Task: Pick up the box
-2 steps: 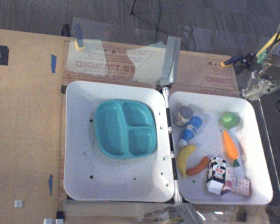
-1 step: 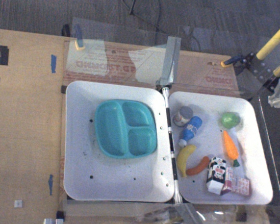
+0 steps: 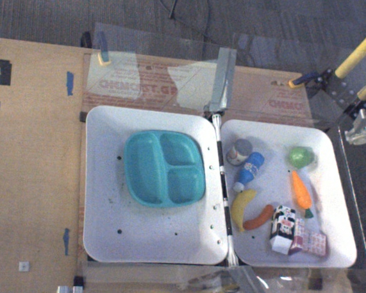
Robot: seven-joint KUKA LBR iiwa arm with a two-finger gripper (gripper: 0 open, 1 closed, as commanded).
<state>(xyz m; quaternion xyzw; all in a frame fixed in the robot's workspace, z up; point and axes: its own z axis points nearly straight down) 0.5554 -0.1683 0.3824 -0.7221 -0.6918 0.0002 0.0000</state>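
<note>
Left bin (image 3: pixel 97 231): teal divided plate (image 3: pixel 165 168), three compartments, sits near centre. Right bin (image 3: pixel 344 216): grey can (image 3: pixel 239 151) at upper left, blue-white bottle (image 3: pixel 250 169) just beside it, tilted. Green round item (image 3: pixel 301 156) at upper right. Carrot (image 3: pixel 301 191) below it. Banana (image 3: pixel 242 207) near left wall, red sausage-like piece (image 3: pixel 258 217) touching banana's lower end. Cardboard bench (image 3: pixel 25 179) with blue tape marks (image 3: pixel 69 83).

1. Cardboard sheet (image 3: pixel 144 84) behind the bins: faint reddish print, upside down, partly under clear film; letters not legible.
2. Same print at the sheet's right end (image 3: pixel 284 102); unreadable.
3. Cow-patterned carton (image 3: pixel 284 228): lettering too small to read.
</note>
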